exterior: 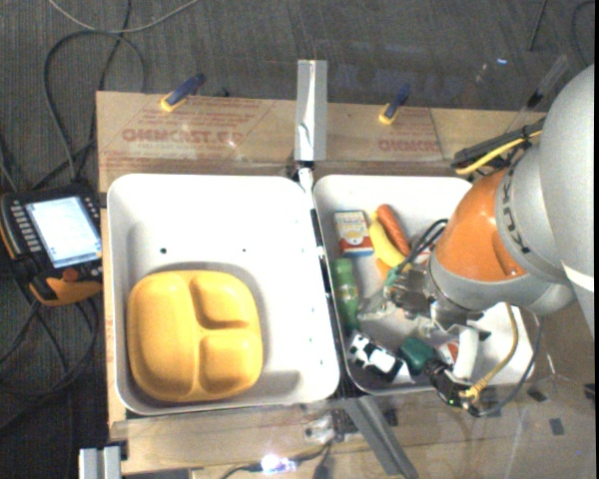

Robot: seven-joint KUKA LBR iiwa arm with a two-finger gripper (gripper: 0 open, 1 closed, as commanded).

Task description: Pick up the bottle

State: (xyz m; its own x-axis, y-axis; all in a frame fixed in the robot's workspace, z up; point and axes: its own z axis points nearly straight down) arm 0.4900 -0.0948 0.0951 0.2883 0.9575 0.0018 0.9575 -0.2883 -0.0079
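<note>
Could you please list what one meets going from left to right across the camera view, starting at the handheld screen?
Handheld screen → yellow divided tray in the left bin → green bottle → gripper → orange band.

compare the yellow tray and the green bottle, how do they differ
The tray is yellow, broad and squarish, with compartments; the bottle is green, slim and long. The tray lies alone in the left bin; the bottle lies along the right bin's left wall among other items. Both rest inside white bins.

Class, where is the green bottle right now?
The green bottle lies in the right bin, along its left wall, just below a small carton.
</note>
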